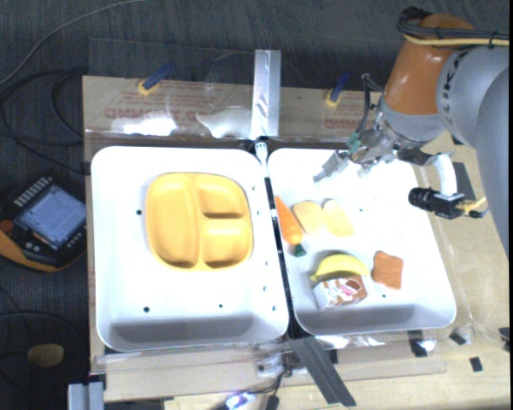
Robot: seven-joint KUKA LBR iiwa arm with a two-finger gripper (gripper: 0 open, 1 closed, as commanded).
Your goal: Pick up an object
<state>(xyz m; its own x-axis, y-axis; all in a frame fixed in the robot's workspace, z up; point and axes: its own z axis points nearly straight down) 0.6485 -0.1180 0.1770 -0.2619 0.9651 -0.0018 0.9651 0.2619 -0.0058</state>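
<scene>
From my remote seat, the tool (335, 166) hangs over the far end of the right bin (427, 263), fingers apart with nothing between them. Using the banana (339, 266) as my landmark: a small printed cup (339, 291) touches its near side, an orange chunk (388, 270) sits just right of it, two pale yellow pieces (322, 219) lie beyond it, and a carrot (287, 223) lies to its left along the bin wall. Well left of the banana, the left bin (120, 306) holds a yellow divided tray (199, 220).

Handheld control pendant (36, 225) on dark carpet — left of bench, blue clamps (156, 78) at back edge
</scene>
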